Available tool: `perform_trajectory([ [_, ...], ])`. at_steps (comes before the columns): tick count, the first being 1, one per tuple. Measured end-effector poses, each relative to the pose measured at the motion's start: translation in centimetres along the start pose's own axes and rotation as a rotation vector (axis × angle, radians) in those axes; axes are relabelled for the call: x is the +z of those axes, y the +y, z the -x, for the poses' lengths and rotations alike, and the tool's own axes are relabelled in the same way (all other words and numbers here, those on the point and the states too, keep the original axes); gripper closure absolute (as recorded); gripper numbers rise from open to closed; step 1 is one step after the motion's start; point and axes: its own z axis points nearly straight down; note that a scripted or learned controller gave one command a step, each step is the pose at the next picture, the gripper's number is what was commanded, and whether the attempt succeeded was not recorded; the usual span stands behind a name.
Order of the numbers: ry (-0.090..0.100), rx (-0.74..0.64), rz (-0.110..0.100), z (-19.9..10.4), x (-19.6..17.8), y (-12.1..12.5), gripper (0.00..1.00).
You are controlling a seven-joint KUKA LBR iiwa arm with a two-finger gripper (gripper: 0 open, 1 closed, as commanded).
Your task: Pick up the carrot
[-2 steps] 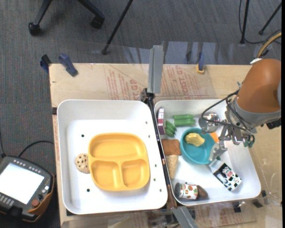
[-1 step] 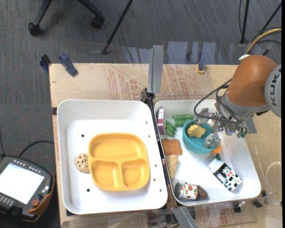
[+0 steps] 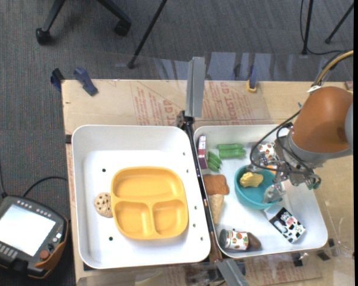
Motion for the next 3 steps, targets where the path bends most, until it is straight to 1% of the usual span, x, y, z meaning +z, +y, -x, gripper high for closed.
perform_trajectory([
  [1, 0.000, -0.005, 0.001, 0.2, -0.9, 0.2, 1.00],
  [2, 0.026, 0.220, 0.008, -7.1, -4.2, -2.3, 1.00],
  [3, 0.019, 0.092, 0.006, -7.7, -11.5, -2.1, 1.00],
])
